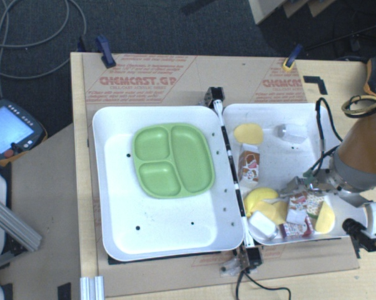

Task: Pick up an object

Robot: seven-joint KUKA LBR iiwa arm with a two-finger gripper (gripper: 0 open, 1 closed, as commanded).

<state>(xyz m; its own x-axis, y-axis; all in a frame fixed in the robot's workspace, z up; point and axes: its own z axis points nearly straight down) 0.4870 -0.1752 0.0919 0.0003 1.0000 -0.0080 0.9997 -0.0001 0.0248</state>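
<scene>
My gripper (305, 184) hangs low over the front right part of the right bin (303, 114), just above a red and white snack packet (298, 210). Nothing shows in its grasp. Around it lie a yellow banana-like fruit (262, 200), a white cup (262, 225) and a yellow piece (326, 217) by the bin's front right corner. Farther back lie a small brown and white carton (248, 167), a yellow lemon (248, 133) and a clear plastic item (291, 132).
The left bin (113, 186) holds a green divided plate (173, 160). The grey arm with its orange band (364, 150) comes in over the right bin's right wall. Blue (104, 50) and yellow (292, 56) clamps grip the board's far edge.
</scene>
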